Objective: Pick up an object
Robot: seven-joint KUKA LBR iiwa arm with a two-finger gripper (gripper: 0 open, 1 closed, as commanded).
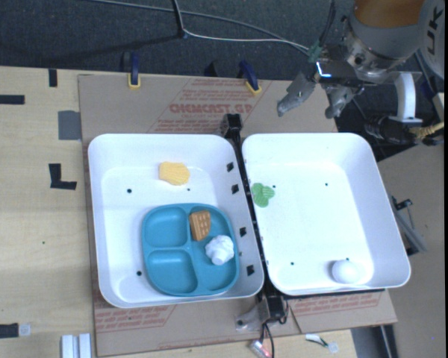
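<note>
The gripper (315,101) hung wide open and held nothing above the right bin's (358,151) far rim, well apart from the green toy (263,195).

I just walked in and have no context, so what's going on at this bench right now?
A robot arm is set up to pick an object from two white bins. Its gripper hangs open above the far edge of the right bin, holding nothing. That bin has a small green object near its left wall and a white ball near the front. In the left bin sit a yellow piece and a blue divided tray carrying a brown waffle-like piece and a white lump.
</note>
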